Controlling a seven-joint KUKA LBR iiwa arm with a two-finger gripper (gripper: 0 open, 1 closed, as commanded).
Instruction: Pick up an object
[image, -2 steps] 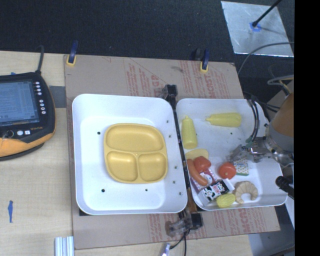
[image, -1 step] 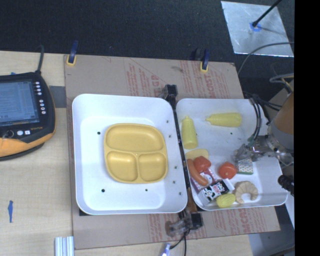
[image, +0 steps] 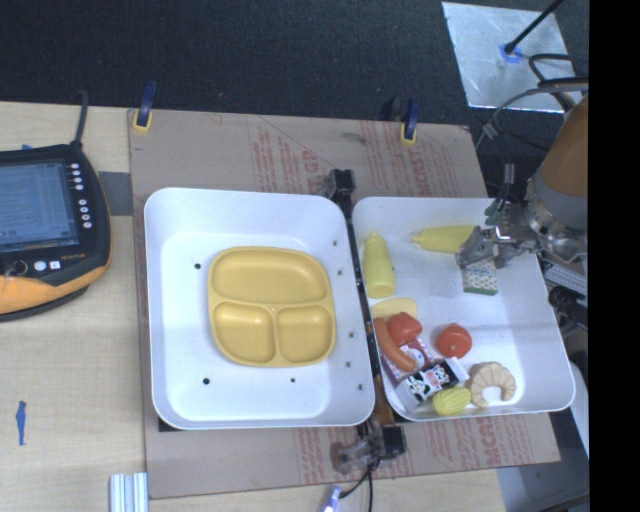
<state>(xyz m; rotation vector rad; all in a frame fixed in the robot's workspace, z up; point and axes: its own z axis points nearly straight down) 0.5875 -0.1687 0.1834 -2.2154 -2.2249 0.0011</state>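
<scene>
tool (image: 484, 250) | grip state unclear | over small green-and-white block (image: 481, 279) | right bin (image: 530, 330)

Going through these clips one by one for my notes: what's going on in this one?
A robot arm reaches in from the right over the right bin, its tool low beside a small green-and-white packet near the yellow bottle. Whether it grips anything cannot be told. That bin also holds another yellow bottle, a tomato, a croissant and other toy food. The left bin holds a yellow divided tray.
</scene>
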